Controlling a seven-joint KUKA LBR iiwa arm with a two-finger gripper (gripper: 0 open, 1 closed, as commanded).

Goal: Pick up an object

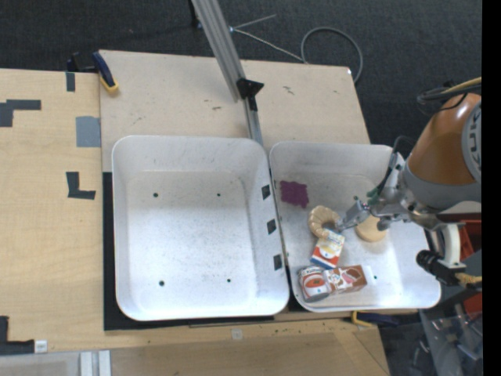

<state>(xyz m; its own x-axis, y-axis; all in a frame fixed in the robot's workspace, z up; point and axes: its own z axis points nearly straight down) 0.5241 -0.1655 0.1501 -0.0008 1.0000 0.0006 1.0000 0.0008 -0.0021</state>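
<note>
Camera view: gripper point(354, 215) low over right bin point(407, 288)

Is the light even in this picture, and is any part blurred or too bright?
Camera view: the light is soft and even, with faint shadows; the white bins look bright but keep their speckles; the small items near the gripper are a little soft, so the packet's print is unreadable.

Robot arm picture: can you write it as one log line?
gripper: low in right white bin | beside: tan bread-like ring, tan round piece | hold: unconfirmed
</note>
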